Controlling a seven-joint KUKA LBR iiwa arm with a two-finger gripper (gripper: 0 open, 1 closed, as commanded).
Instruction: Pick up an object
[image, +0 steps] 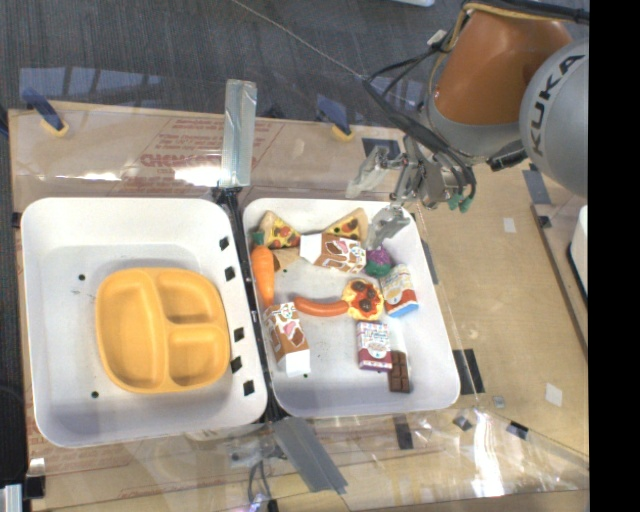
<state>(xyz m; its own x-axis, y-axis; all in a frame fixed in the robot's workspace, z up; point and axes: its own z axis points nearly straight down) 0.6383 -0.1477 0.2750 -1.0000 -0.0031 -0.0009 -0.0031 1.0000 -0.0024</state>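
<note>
The gripper (388, 222) hangs low over the far right part of the right bin (430, 385), its pale fingers (384, 226) pointing down at a small purple toy (379, 262); the tips sit just above that toy, and whether they are spread or pressed together I cannot tell from this slant; nothing shows between them.

Everything else takes its place from the purple toy. Just to its left lies a pizza slice (343, 245), tilted, with a white card partly under it; further left, near the bin's far left corner, a second pizza slice (278, 232). Below and left of the purple toy sits a round red and yellow piece (361, 297), touching the end of a hot dog sausage (320, 306) that stretches left from it. Just to the right and below, a small red and white carton (399, 290) with a blue base leans toward the bin's right wall. Well to the left, a carrot (262, 274) lies along the dividing wall. Further toward the near side, a brown milk carton (287, 337) lies on the left, a purple snack box (374, 345) in the middle, and a chocolate bar (399, 372) touches that box's right corner.

Well away to the left, the left bin (60, 400) holds a yellow divided tray (160, 328). Above the purple toy, the grey arm (560, 100) and its orange band (485, 65) reach in from the right, cables looping at the wrist.
</note>
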